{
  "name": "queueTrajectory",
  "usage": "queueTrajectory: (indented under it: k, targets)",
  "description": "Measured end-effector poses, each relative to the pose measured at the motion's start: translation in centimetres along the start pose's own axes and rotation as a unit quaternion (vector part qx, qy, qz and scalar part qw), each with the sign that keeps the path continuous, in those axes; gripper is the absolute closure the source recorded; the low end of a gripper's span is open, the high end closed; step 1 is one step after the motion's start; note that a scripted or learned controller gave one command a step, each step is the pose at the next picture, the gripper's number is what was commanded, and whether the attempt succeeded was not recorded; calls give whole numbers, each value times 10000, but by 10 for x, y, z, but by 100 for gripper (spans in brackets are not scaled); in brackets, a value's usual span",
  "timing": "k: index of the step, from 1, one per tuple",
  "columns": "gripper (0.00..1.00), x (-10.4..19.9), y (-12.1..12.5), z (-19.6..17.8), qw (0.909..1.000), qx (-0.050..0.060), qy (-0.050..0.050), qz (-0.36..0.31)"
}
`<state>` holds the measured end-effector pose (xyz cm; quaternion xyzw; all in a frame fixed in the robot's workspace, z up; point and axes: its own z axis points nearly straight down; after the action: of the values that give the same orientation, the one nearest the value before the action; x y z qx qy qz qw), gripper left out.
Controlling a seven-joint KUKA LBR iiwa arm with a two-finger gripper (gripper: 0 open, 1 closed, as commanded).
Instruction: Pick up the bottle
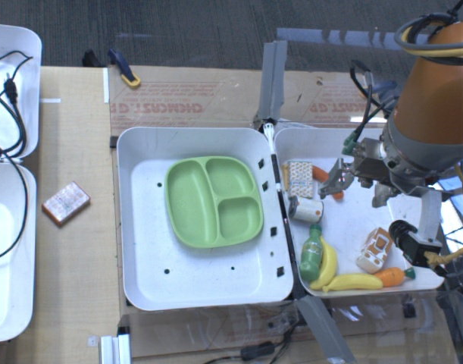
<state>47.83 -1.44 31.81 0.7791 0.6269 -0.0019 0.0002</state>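
Camera view: the bottle lies down-left of the tool, low against the right bin's left wall.

The green bottle (311,253) sits in the right bin (333,136), hard by the wall shared with the left bin (140,203), its long axis running roughly up and down the picture with the neck end toward the white can (305,209) just above it. A banana (345,275) curves along its right and lower side, touching or nearly so. The tool (339,180) hangs higher in the picture, near the carrot piece (320,174) and snack packet (299,178); I cannot tell whether its fingers are apart or together, and nothing is visibly held. By my judgement it must travel toward the near-left corner and close across the bottle's narrow width.
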Motion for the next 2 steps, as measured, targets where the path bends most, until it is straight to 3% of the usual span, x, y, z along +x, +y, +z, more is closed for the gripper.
queueTrajectory:
  k: [1, 2]
  targets:
    - [0, -6, 1, 21, 9974, 7, 1, 726]
    - [0, -32, 6, 64, 9997, 13, 3, 224]
